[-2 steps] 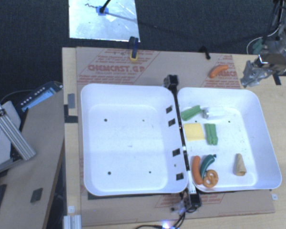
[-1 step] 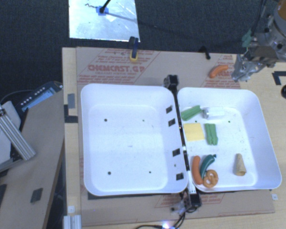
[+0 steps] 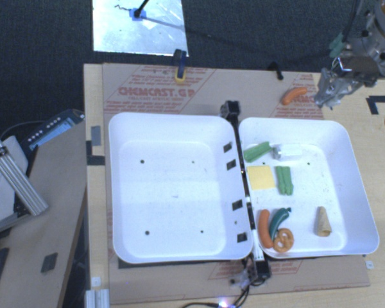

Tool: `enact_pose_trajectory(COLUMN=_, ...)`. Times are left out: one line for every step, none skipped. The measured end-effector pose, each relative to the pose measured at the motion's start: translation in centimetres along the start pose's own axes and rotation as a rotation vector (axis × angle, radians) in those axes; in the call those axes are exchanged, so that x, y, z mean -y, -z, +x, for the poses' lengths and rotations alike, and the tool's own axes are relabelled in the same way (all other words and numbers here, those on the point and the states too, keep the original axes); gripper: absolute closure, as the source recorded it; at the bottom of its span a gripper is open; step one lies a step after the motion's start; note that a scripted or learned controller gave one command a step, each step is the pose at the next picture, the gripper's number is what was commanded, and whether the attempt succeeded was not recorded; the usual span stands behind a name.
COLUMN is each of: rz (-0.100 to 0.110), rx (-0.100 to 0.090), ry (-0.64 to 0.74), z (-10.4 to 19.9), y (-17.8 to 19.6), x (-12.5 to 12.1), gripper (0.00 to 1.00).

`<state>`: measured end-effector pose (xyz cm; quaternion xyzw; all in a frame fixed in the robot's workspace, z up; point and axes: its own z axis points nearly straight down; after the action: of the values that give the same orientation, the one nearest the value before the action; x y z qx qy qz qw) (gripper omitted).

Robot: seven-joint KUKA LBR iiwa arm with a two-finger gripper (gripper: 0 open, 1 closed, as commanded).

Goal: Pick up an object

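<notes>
White plastic makes up both shallow bins on the bench: the left bin [image 3: 173, 124] shows only its bare floor with a few dark dots, and the right bin [image 3: 346, 146] holds a scatter of toy food. At the far left of the right bin a green pickle-shaped piece [image 3: 256, 151] lies at a slant, with a small clear or whitish item [image 3: 286, 151] just beside it to the right. Nearer than these, a flat yellow square [image 3: 262, 178] sits next to a green ridged piece [image 3: 283, 179] that lies lengthwise near to far. At the near left corner an orange sausage [image 3: 264, 227] touches a dark green pepper [image 3: 279, 218], and a brown pretzel [image 3: 283, 239] lies against both. A tan cone-shaped piece [image 3: 323, 221] rests alone toward the near right, well apart from the others. Outside the bins, on the cardboard sheet beyond the right bin's far rim, a second orange sausage [image 3: 294, 95] lies by itself. The gripper [image 3: 327, 95] hangs at the far right, past the right bin's far edge and just to the right of that stray sausage, not touching it; whether its jaws are apart or together I cannot tell, and nothing is seen between them. A yellow-and-blue clamp [image 3: 179, 66] stands at the far edge of the cardboard, with a shiny metal sheet [image 3: 138, 18] beyond it
</notes>
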<state>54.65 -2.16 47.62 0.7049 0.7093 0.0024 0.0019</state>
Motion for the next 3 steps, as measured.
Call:
enact_pose_trajectory(rz=0.002, rx=0.000, ry=-0.001, z=1.1, y=1.3, x=2.2, gripper=1.00)
enact_pose_trajectory(rz=0.003, rx=0.000, ry=-0.001, z=2.3, y=1.5, x=4.3, gripper=1.00)
enact_pose_trajectory(rz=0.002, rx=0.000, ry=-0.001, z=3.5, y=2.3, x=6.0, gripper=1.00)
